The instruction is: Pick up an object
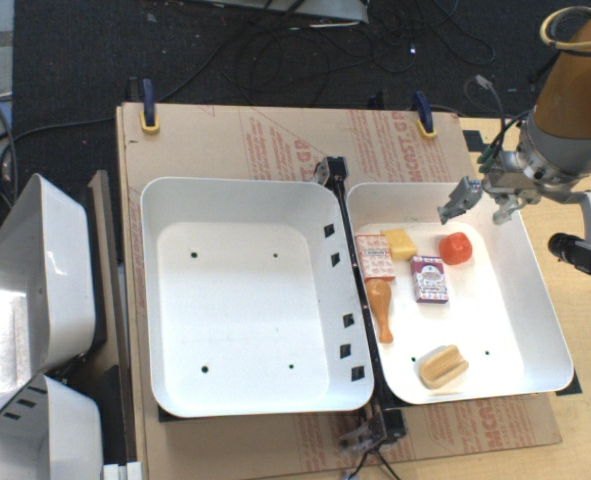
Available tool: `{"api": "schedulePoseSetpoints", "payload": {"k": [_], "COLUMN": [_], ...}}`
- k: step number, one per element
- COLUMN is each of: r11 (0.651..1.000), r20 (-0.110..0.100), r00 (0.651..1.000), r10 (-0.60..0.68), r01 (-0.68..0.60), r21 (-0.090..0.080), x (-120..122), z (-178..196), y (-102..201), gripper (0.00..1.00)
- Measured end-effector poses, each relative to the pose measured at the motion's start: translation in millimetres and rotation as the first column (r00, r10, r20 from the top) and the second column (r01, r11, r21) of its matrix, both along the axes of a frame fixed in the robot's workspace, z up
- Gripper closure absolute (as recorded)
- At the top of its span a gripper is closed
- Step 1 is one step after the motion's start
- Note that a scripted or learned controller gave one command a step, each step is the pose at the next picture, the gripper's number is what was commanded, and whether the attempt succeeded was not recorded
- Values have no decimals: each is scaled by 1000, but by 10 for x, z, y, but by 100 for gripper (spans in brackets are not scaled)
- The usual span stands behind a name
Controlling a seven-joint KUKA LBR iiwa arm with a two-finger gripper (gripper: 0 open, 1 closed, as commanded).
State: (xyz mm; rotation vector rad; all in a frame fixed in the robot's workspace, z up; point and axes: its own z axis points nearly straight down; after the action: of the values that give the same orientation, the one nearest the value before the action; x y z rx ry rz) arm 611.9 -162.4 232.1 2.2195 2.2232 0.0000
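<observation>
While partly cut off, arm (567, 88) overhangs right bin (535, 298).

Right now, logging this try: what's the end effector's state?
End effector: open, holding nothing, above the right bin's upper edge.

The tool (483, 202) hangs over the right bin's (535, 298) far edge, empty, above the tomato (456, 248). Cheese (400, 243), two cartons, a drumstick (380, 303) and bread (443, 366) lie nearer.

Bench is topped with a brown cardboard sheet (275, 138) (red print on it), and two white bins sit on it: left bin (165, 298), right bin (540, 313).
</observation>
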Motion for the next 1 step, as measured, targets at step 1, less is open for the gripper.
{"api": "schedulePoseSetpoints", "payload": {"k": [1], "r11": [1000], "r20": [-8], "r00": [1000], "r10": [-7], "r01": [7], "r21": [0], "x": [-85], "z": [-1209], "y": [-475], "gripper": [0]}}
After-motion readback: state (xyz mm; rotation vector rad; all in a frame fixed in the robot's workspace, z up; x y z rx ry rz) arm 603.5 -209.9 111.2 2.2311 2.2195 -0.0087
